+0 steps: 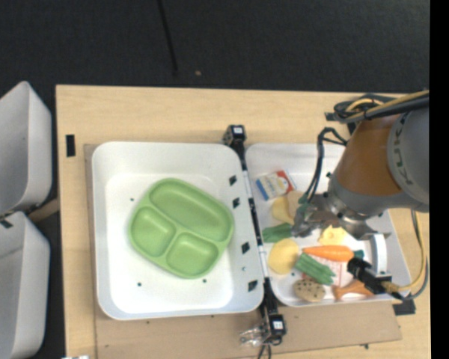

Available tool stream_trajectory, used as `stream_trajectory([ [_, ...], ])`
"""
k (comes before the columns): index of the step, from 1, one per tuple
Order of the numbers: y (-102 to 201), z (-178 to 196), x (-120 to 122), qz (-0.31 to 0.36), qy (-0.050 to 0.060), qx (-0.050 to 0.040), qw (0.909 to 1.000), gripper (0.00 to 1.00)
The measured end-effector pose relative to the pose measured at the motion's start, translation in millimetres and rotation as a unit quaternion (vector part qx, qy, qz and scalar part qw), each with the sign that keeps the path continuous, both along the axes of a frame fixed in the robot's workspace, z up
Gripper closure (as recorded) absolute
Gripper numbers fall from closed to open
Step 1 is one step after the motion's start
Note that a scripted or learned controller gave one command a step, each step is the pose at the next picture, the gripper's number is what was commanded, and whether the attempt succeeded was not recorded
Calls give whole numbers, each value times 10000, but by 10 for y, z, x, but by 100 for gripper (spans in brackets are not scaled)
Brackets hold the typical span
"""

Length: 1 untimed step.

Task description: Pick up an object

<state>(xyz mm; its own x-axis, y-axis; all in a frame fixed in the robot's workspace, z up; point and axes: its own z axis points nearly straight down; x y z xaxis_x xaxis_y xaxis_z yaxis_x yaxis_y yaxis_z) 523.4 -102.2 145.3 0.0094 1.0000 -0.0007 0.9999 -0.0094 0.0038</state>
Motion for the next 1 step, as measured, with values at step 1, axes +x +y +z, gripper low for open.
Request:
stream_trajectory([
  [1, 981, 663, -332, 104, -8, 24, 9999, 100],
])
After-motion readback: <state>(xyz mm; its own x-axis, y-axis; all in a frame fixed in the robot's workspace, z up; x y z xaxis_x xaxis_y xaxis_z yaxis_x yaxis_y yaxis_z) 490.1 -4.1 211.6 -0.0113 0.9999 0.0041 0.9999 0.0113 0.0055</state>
